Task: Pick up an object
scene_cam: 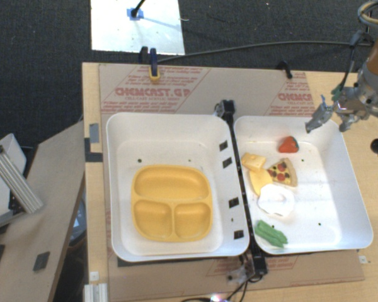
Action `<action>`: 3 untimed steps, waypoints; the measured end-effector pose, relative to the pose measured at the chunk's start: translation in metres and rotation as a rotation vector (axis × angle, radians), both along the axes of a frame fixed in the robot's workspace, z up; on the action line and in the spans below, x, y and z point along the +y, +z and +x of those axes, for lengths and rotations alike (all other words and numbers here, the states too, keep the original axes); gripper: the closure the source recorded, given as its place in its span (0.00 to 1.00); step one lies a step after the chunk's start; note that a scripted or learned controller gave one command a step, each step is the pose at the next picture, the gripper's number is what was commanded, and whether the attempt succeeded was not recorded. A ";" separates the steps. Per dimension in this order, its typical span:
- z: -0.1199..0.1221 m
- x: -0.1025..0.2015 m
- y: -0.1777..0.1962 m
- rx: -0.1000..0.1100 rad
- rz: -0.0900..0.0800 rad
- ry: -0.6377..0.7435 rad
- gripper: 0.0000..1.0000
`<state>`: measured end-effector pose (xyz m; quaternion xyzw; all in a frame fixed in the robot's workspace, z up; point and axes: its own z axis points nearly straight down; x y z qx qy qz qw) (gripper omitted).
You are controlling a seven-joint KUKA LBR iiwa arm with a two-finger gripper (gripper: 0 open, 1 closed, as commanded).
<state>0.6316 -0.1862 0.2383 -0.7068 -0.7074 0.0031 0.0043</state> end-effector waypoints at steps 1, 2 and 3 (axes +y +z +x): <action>0.002 0.001 0.008 -0.012 -0.002 0.003 0.00; -0.001 0.004 -0.034 -0.010 -0.002 0.002 0.00; -0.007 0.008 -0.078 -0.012 -0.003 0.001 0.00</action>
